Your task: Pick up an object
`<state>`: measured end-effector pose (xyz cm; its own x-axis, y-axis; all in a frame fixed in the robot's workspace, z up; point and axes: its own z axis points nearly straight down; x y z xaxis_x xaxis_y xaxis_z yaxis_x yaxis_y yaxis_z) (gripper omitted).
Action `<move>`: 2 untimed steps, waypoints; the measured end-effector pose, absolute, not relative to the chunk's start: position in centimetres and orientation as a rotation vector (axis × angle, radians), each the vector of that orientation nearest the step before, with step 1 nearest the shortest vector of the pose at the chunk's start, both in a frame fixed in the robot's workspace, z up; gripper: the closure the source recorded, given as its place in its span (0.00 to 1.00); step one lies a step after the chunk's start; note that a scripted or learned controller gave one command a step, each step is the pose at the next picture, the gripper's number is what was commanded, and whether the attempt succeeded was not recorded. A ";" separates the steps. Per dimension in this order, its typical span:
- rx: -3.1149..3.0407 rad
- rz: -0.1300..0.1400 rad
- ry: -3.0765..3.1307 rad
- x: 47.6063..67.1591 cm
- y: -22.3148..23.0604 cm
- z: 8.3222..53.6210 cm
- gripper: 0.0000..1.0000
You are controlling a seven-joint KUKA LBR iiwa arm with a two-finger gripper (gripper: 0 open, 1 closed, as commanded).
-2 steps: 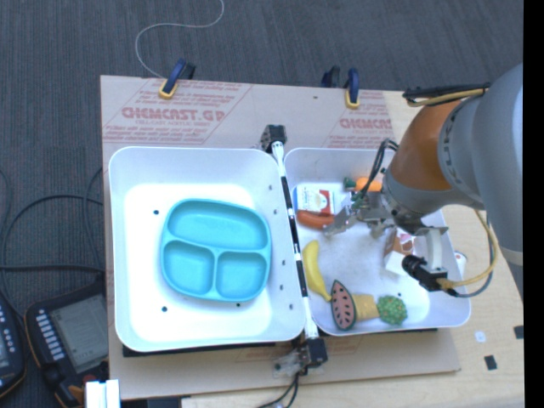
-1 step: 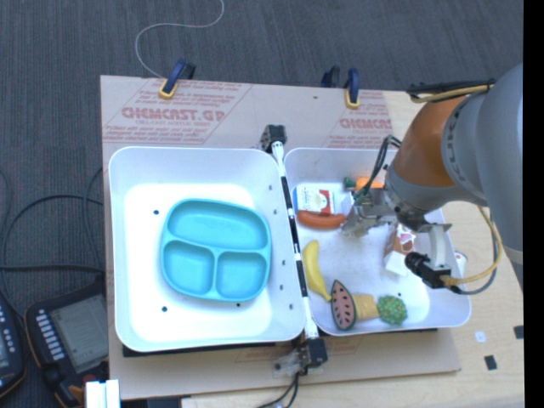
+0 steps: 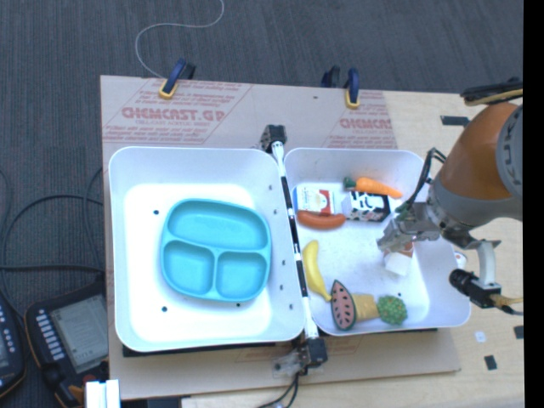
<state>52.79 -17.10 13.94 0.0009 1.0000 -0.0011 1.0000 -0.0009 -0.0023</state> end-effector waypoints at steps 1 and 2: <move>-2.221 0.003 -2.220 52.8 -17.0 13.9 0.00; -2.238 -0.010 -2.237 51.6 -16.8 11.7 0.00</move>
<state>51.59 -16.82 11.73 0.0005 0.9999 -0.0117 0.9998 -0.0002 0.0206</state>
